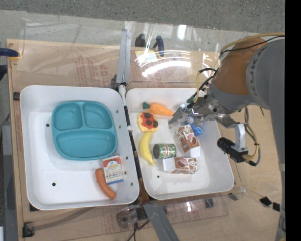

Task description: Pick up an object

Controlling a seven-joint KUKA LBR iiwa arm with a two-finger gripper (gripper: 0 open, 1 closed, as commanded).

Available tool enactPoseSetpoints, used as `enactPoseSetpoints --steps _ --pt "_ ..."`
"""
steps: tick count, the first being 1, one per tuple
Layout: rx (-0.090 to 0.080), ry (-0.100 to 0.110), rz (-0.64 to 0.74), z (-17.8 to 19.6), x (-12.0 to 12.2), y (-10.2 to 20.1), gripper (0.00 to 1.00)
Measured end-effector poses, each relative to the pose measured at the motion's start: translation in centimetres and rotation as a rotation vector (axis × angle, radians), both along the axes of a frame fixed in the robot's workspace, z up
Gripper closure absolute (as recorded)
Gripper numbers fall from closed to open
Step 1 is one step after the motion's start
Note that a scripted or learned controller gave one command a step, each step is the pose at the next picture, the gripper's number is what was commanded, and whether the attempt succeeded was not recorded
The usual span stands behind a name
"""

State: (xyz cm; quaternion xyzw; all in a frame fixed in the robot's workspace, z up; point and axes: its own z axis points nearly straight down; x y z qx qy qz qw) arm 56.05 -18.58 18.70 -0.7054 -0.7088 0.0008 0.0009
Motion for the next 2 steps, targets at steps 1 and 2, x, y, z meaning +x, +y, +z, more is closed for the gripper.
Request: enactPoseSetpoints --steps 1,2 --pt "0.000 -0.002 -0.088 -8.9 -0.8 -5.8 0.00" --pt "-0.001 0.000 -0.086 -7.9 -0.8 -6.0 1.00"
